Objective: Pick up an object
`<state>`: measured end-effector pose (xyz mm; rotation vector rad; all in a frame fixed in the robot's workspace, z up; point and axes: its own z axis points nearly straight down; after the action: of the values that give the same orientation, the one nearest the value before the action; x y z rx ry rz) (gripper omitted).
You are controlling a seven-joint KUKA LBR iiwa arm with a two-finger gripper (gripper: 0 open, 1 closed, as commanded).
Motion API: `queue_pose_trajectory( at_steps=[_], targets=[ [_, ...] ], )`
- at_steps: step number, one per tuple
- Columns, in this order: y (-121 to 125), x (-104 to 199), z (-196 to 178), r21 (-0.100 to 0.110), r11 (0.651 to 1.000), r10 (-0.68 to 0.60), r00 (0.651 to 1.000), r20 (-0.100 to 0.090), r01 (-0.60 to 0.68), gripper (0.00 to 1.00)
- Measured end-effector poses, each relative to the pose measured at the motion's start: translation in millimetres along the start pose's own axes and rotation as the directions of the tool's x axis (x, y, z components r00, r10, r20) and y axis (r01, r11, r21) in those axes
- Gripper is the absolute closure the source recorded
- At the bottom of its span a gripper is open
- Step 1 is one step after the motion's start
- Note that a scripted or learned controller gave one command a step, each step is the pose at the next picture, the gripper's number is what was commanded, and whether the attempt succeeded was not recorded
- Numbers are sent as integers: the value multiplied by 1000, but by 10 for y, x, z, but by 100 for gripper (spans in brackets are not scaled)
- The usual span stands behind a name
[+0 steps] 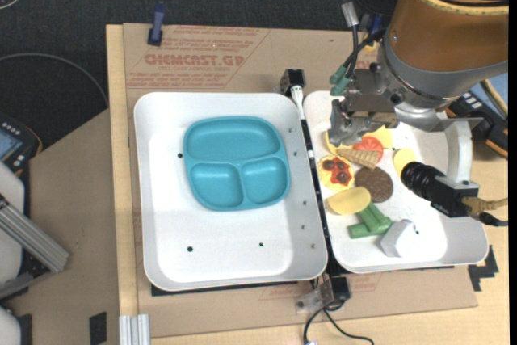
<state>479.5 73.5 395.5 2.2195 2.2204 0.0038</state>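
gripper low over the crowded right bin, nothing seen in it

the arm (452,4) reaches in from the right and hangs over the top of the right bin (452,250). the left bin (153,198) holds the teal divided plate (236,161), flat and well apart from the gripper. the gripper (347,129) sits over the upper left corner of the right bin, near the wall it shares with the left bin. you can't tell from this angle whether it's open or closed. nothing is visibly in it, so mark the pick as not yet done.

your pick candidates are all in the right bin, clustered just below the gripper:
- brown disc (374,183), mid cluster
- yellow slice (349,200), touching the disc's lower left
- grey block (396,238), lowest, near the front wall
- green piece (369,222), between the yellow slice and the grey block
- tan wedge (358,157) and red slice (371,146), right under the gripper and overlapping
- spotted piece (335,170), beside the shared wall

what to watch for:
- most pieces look thin and flat, so a grasp likely skids off the top or closes on air.
- they touch or overlap, so a descent may pinch two at once or shove a neighbour aside.
- the wedge and spotted piece sit close to the wall, so the gripper may catch the rim going down.
- the grey block looks the easiest to grab but is farthest from the gripper.
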Motion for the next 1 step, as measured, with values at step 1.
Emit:
queue_pose_trajectory(
  at_steps=[1],
  targets=[
    [4, 163, -499, -4, 1000, -1, 1000, -1, 1, 100]
  ],
)
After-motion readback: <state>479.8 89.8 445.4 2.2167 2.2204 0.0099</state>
